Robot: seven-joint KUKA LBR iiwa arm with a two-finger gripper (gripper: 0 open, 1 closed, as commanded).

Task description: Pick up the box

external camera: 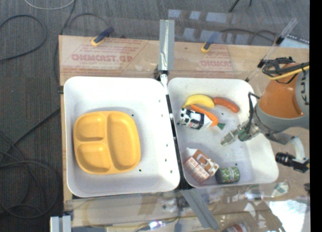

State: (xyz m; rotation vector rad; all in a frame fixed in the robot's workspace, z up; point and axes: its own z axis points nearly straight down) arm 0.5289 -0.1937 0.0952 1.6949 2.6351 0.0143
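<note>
Cardboard-topped bench (100,57), two white bins (115,87) side by side

1. A rounded arm segment (282,106) is seen, coloured orange above and grey along its lower band.
2. A slim gripper (230,138) of grey metal is carried at the arm's end, with a small green part near its base.
3. Black cables (275,66) are looped above the orange segment, and a thin yellow strip is seen beside them.
4. A short black cylindrical part (288,160) is mounted below the grey band, next to a white piece.
</note>
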